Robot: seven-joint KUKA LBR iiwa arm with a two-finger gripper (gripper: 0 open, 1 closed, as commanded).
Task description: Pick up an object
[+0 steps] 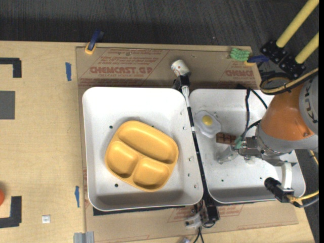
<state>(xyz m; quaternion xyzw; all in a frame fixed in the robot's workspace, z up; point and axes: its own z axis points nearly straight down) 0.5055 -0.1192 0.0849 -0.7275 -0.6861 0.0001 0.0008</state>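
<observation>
So far nothing is lifted. My gripper [226, 153] is low in the right bin [243, 191], its tips near the floor; whether it is spread or closed I cannot tell. A toy fried egg [207, 121] lies at about eleven o'clock from it, a brown block [224, 138] just beside. The yellow divided tray [142, 155] sits in the left bin [101, 105]. Grasping and raising remain.

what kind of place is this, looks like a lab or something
Most likely a robot test bench in a lab: a robot arm reaches over two white bins, which sit on a clamped cardboard sheet with blue tape marks nearby.
</observation>
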